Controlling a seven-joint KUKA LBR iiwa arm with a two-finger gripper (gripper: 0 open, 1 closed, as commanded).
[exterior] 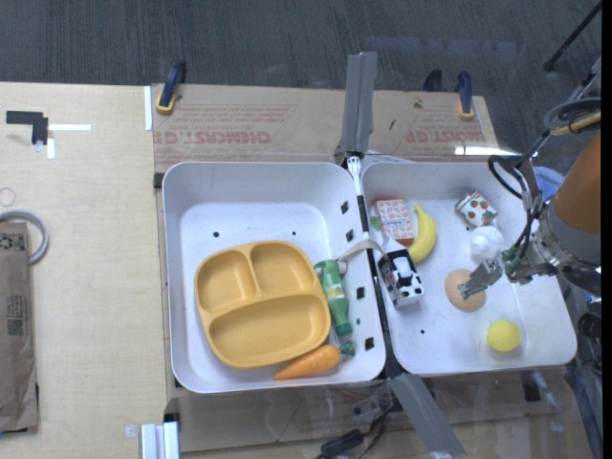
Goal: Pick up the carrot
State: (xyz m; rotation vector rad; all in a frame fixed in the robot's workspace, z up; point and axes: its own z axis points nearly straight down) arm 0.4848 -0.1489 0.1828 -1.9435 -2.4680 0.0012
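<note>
Carrot lies at the front edge of the left bin, tucked against the yellow plate and just below the green bottle. Your gripper hangs over the right bin above a tan disc, well apart from it, jaw state unclear. Cross the divider, align along the carrot, come down between plate rim and bin wall.

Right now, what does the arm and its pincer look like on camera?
At the view's right edge: a bulky orange section of the arm, black cables looping beside it, then a grey metallic wrist. The pincer is slim, grey and silvery, reaching over the right bin. No markings legible.
</note>
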